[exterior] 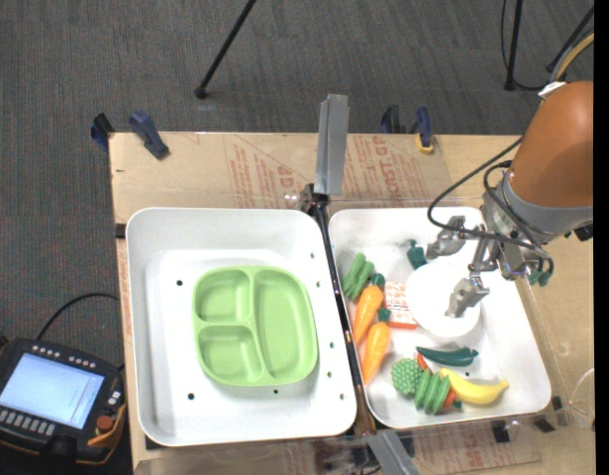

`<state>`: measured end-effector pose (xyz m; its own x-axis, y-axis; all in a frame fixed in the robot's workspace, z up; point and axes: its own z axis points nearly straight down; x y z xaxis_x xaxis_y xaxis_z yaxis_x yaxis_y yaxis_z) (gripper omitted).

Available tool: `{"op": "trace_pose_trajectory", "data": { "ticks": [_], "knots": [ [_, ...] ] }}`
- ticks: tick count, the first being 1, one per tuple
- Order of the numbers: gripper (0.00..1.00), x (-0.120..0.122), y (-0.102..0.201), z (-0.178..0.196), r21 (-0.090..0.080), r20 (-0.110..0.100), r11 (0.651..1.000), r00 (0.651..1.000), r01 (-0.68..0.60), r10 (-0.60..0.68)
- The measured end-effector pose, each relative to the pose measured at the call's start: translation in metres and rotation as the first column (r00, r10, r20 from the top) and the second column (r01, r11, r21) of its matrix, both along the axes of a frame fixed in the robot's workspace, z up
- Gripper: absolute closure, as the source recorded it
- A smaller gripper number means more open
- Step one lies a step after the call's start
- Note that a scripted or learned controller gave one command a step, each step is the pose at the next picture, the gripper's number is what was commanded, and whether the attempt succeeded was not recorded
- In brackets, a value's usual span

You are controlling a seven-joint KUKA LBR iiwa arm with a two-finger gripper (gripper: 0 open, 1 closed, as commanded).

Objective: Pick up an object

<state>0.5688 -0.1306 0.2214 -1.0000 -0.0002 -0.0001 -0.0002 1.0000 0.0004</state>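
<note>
Toys [413, 359] lie heaped in the right bin [535, 349] just below and left of my tool [466, 296], which hangs over a white plate [433, 310], its opening unclear to me; next I descend onto one.

Two white bins on a bench [225, 171]. Left bin [155, 255] holds a green divided plate [254, 325]. In the right bin [522, 344], toy vegetables lie at seven o'clock of the tool [469, 290], over a white bowl [433, 300].
</note>
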Motion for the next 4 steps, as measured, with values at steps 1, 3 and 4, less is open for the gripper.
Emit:
{"op": "trace_pose_trajectory", "data": {
  "ticks": [1, 3, 4],
  "knots": [
    [0.00, -0.022, 0.040, -0.134, 0.004, -0.012, 1.000, 1.000, -0.019, 0.019],
    [0.00, -0.065, 0.045, -0.135, 0.001, -0.001, 0.982, 0.982, -0.190, 0.190],
    [0.00, -0.071, 0.046, -0.135, 0.002, -0.001, 0.987, 0.987, -0.158, 0.158]
  ]
}}
